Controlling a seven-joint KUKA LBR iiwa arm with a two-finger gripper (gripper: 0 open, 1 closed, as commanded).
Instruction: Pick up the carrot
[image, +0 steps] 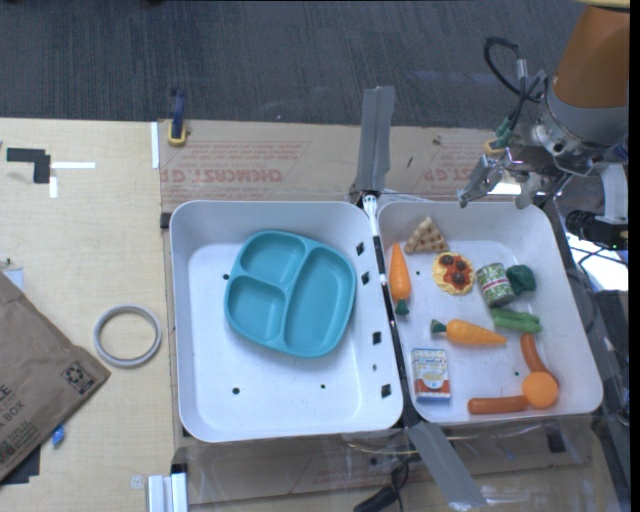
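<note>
Honestly, claw (497, 178) hangs spread and empty beyond the right bin (580, 290); two carrots (472, 333) there, so it might grab wrong.

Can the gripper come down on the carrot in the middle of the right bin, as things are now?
Probably yes. The carrot lies flat with nothing over it and bare floor around it. The gripper is above the bin's far rim.
</note>
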